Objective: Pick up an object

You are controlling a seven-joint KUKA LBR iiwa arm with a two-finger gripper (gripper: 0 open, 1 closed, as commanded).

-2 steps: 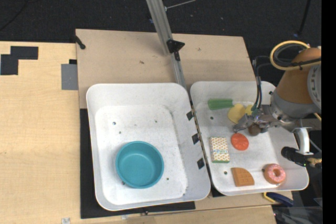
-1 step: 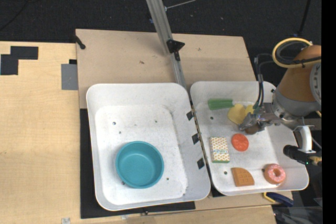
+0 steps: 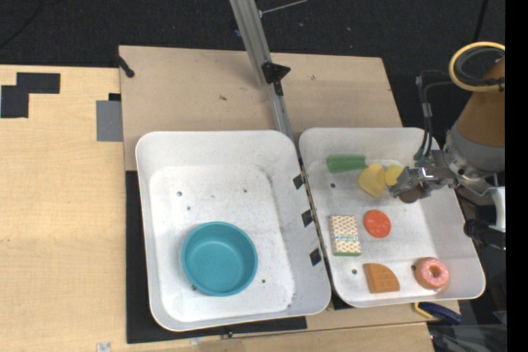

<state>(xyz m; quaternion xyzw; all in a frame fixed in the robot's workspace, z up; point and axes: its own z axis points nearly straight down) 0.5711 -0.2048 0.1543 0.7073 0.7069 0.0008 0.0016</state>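
Note:
The right bin (image 3: pixel 462 247) holds several items: a green block (image 3: pixel 346 163), a yellow toy (image 3: pixel 379 177), a red round piece (image 3: pixel 377 224), a patterned wafer-like block (image 3: pixel 345 235), an orange wedge (image 3: pixel 381 278) and a pink donut (image 3: pixel 431 273). My gripper (image 3: pixel 410 190) reaches in from the right, low over the bin's right part, just right of the yellow toy and close against it. Whether anything sits between its tips is unclear.
The left bin (image 3: pixel 165 157) contains a teal bowl (image 3: pixel 219 258). A metal rail (image 3: pixel 252 29) slants down from the top to the gap between the bins. The arm's orange-banded wrist (image 3: pixel 483 107) stands beyond the right bin's right rim.

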